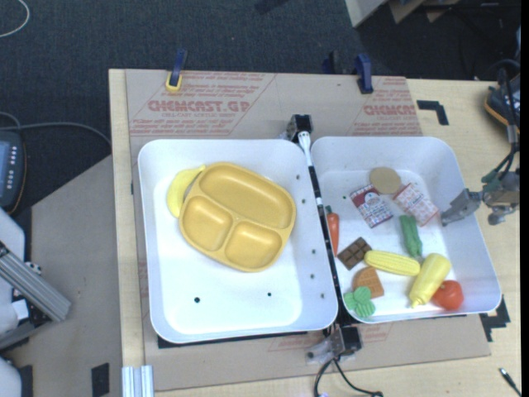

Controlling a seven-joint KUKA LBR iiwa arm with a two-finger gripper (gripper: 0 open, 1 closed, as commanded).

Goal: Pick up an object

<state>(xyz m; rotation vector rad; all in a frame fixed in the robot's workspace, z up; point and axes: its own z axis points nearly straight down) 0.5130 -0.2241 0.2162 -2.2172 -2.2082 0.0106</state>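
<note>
Red plastic tomato (449, 295) and yellow squeeze bottle (428, 277) nearest, in right white bin (468, 246). Beyond, yellow corn cob (392, 262), green pepper (410, 236). Farther right, grey two-finger gripper (459, 208) over bin edge, grip state unreadable, nothing visibly held.

Single fixed camera, high above bench (248, 98), slanted downward, both bins (157, 246) framed

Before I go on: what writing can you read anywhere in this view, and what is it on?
"CHEMCAST GP", red, printed on the brown board behind the left bin.
The same red print repeats behind the right bin, cut short and blurred.
Two small printed packets in the right bin: print too small to read.
</note>
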